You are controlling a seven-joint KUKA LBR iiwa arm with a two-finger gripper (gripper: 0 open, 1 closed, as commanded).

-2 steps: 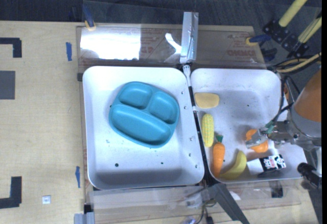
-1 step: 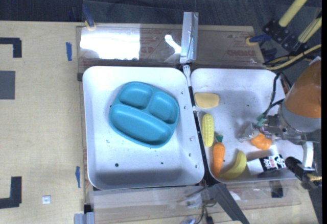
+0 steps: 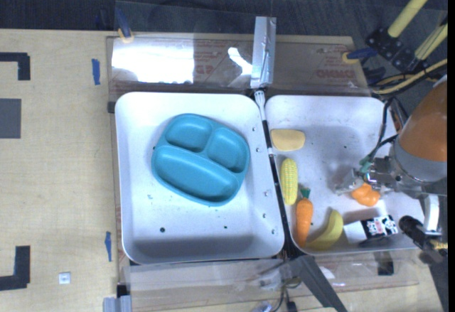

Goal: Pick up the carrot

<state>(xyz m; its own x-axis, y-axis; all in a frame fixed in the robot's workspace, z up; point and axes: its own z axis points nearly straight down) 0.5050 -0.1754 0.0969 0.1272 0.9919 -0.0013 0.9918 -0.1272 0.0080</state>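
Carrot (image 3: 303,219) looks light, stiff, likely slick; pinch across its orange middle; cannot tell how the gripper (image 3: 367,177) stands

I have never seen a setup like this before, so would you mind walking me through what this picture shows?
This is one camera fixed above a workbench, looking down at a slant. The grey machine with the orange band at the right edge is a robot arm; its gripper hangs over the right bin, and I cannot tell whether its fingers are open or shut. Two shallow white bins sit side by side. The left bin holds a blue divided plate. The right bin holds toy food: a pale yellow piece, a corn cob, the carrot the arm should pick up, a banana and a small orange fruit right by the gripper. The carrot lies untouched near the front.
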